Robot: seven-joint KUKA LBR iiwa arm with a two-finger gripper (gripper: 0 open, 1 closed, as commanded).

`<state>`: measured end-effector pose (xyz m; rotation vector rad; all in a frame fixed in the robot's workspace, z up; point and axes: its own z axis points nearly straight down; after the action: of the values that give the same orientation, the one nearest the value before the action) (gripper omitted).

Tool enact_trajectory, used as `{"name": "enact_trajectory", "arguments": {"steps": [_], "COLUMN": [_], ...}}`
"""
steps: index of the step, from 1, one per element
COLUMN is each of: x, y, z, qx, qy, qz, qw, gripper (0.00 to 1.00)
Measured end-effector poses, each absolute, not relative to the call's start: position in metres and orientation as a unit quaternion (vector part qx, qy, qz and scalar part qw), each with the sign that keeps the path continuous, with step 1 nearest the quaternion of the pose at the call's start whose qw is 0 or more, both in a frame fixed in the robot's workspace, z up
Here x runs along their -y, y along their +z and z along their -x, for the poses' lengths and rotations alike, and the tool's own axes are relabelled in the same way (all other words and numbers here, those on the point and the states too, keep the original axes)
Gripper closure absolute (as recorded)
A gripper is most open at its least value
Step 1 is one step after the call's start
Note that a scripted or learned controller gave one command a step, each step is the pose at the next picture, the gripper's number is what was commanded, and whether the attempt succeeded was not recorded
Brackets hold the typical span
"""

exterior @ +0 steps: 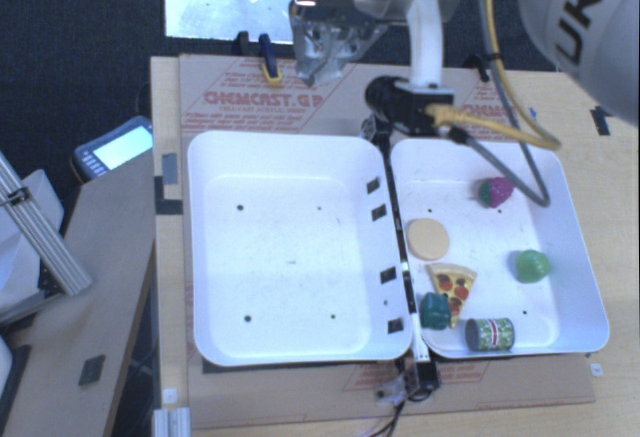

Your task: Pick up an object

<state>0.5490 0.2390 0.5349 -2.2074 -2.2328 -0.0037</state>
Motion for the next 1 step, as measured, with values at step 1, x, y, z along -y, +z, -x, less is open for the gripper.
{"name": "enact_trajectory", "arguments": {"steps": [1], "x": [-0.235], "y": [0.5463], "z": [-0.551], "qx": [0.709], "qy": [-0.0022], "qz": [0.705], "qw": [0.0], "gripper": [1.0]}}
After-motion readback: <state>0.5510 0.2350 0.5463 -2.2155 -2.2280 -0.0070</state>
